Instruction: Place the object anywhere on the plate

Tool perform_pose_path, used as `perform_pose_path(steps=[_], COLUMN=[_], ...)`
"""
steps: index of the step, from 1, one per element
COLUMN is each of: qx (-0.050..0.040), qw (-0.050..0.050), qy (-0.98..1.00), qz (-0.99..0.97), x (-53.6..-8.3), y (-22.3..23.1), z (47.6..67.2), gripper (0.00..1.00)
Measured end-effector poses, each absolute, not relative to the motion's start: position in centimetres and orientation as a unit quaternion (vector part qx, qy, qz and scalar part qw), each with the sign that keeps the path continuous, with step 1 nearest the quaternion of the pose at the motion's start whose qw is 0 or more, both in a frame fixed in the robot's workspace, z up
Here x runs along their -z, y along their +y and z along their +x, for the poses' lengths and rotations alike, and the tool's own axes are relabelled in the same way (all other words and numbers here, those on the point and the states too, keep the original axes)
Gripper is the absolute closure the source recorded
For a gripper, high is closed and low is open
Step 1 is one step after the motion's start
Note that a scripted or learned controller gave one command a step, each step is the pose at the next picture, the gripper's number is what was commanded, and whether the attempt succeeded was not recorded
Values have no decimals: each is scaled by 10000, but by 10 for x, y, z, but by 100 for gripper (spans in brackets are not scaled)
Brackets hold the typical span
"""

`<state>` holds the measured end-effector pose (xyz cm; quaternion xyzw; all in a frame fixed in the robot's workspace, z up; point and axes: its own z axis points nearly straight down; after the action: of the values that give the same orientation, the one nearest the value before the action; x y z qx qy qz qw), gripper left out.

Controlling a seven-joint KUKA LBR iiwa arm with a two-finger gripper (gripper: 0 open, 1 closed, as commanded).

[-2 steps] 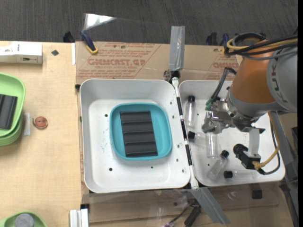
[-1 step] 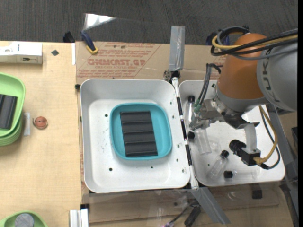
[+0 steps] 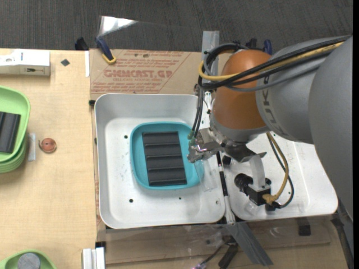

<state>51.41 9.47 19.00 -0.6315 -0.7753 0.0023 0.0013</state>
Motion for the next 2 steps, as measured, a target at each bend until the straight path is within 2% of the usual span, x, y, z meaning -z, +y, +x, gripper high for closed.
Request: perform_pose_path(steps=[1,2], qx=[-22,-22], qw=[11,11], qy=[-7751,-7751], qz=[-6319,-6319], x=[-190,-190], y=[94,94], z=[514,514], gripper=[0,0])
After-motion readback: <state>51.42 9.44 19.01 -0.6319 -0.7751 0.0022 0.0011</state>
